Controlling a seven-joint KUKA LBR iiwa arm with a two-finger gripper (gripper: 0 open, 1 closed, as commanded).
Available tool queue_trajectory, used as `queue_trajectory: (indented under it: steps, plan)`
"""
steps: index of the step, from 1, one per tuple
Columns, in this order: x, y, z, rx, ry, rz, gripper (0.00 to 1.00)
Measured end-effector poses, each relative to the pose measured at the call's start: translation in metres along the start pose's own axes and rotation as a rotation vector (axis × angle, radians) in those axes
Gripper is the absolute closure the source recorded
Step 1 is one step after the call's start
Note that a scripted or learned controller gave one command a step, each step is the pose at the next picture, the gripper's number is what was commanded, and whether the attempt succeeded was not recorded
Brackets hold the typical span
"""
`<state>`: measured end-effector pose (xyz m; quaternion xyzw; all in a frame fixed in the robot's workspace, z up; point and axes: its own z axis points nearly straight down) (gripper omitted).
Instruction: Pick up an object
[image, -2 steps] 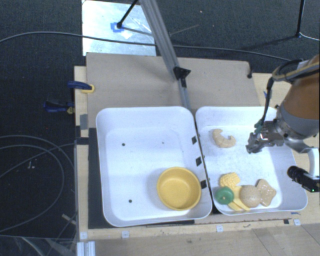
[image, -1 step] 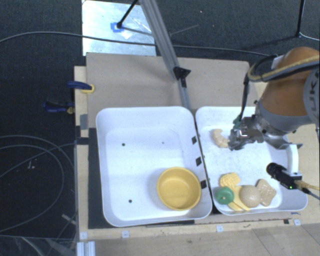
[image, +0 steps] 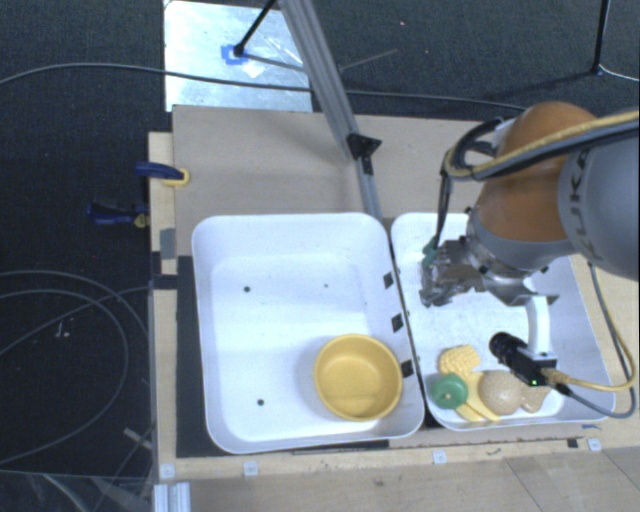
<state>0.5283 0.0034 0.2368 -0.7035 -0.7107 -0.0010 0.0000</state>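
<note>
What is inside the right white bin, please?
At the near end of the right bin lie a yellow ridged piece, a green round piece and a beige lump. The arm covers the bin's far part.

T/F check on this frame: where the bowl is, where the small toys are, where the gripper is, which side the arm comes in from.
1. The yellow bowl sits in the left bin. True.
2. The small toys lie in the left bin. False: the green piece and the tan piece lie in the right bin.
3. The gripper is over the right bin. True.
4. The arm enters from the view's left. False: it reaches in from the right.
5. The bowl lies near the left bin's front right corner. True.
</note>
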Motion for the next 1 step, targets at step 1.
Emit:
queue_trajectory:
  steps: [1]
  plan:
    - [0.0466, -0.0039, -0.0042, -0.001, 0.0, -0.001, 1.0]
